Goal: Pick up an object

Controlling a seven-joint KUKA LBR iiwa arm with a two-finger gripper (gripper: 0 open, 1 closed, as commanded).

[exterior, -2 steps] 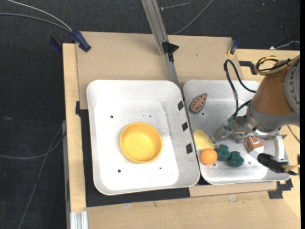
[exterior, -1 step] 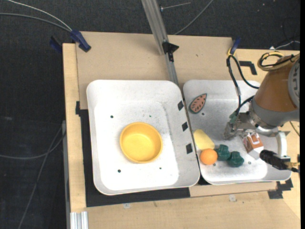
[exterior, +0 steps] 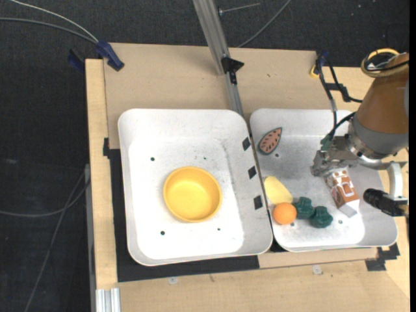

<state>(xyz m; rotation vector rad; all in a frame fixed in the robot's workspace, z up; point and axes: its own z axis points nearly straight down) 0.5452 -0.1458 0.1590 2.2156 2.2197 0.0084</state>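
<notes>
Arm over the right bin, gripper low among the small objects

The gripper (exterior: 327,163) hangs over the right bin (exterior: 296,125), reaching in from the right; I cannot tell whether it is released or clenched, and nothing visibly sits in its grasp; a brown-and-white box (exterior: 343,188) lies just below it, near or touching; a green toy (exterior: 313,212) rests near the bin's front, just beside an orange ball (exterior: 285,214), which touches a pale yellow piece (exterior: 277,189); a pink leaf-shaped piece (exterior: 270,140) lies apart near the bin's far left corner; the left bin (exterior: 140,174) holds a yellow bowl (exterior: 191,193) upright near its middle; both bins sit side by side on the counter (exterior: 166,70).
</notes>
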